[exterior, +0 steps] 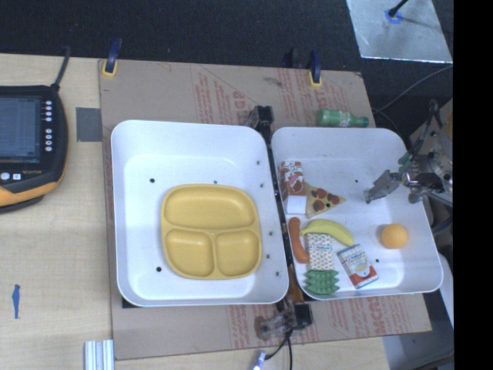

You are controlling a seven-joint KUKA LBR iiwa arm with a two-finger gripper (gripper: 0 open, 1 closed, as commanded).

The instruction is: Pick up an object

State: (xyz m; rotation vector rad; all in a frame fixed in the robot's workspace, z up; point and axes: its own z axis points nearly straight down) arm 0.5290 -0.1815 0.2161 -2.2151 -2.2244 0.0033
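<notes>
In the camera view, the gripper [385, 183] is hovering over the right bin [370, 149] near its right wall; whether its jaws are apart or together, I cannot tell. The orange [394, 236] is lying just below it, apart from the banana [330, 228] and juice box [358, 267]. Dropping straight over the orange, centred, seems safest, since it could be rolling away.

Looked like a robotics lab: teach pendant [27, 149] at left, cardboard sheet [231, 91] clamped to bench w/ blue clips [314, 66], two white bins [131, 206], prob. toy food.
</notes>
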